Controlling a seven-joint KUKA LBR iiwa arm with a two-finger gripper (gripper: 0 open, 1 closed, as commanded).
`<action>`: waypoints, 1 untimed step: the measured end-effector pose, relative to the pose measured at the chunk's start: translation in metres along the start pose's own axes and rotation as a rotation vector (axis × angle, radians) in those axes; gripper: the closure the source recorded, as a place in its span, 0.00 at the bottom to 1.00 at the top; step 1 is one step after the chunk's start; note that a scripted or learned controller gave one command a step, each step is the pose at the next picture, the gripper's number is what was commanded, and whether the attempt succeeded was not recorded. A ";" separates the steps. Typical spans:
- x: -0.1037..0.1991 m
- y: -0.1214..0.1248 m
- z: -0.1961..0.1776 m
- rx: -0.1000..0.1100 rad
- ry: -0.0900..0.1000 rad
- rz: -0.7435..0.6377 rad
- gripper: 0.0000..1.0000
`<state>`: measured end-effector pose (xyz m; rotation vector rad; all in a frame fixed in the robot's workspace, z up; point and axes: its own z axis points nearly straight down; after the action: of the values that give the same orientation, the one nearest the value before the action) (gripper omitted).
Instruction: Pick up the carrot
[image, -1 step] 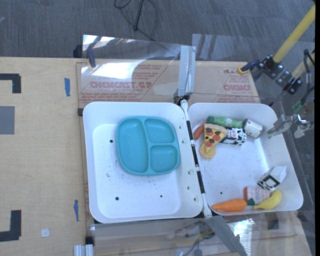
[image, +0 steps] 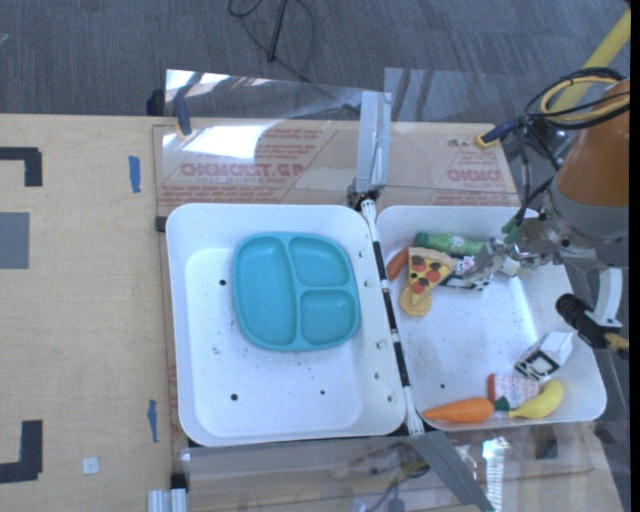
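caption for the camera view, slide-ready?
Hand near the pizza slice at the right bin's far side; carrot lies at its near edge.

A robotics lab: two shallow white plastic bins (image: 200, 330) on a pale plywood bench (image: 80, 300) with blue tape marks (image: 134, 174), loose black cables (image: 270, 30) on grey carpet (image: 100, 50).

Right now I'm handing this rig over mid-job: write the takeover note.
Pincer: over the back of the right bin, beside the pizza slice and green bottle; finger state unclear.
Carrot: lying at the right bin's front edge, next to the banana, apart from the pincer.
Done: nothing lifted.
Left: move to the front edge, grasp the carrot, raise it.
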<state>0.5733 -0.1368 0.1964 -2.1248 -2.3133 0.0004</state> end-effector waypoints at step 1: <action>0.039 -0.003 0.076 0.000 0.001 -0.159 0.00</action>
<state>0.5674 -0.0984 0.1206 -1.9343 -2.4736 0.0001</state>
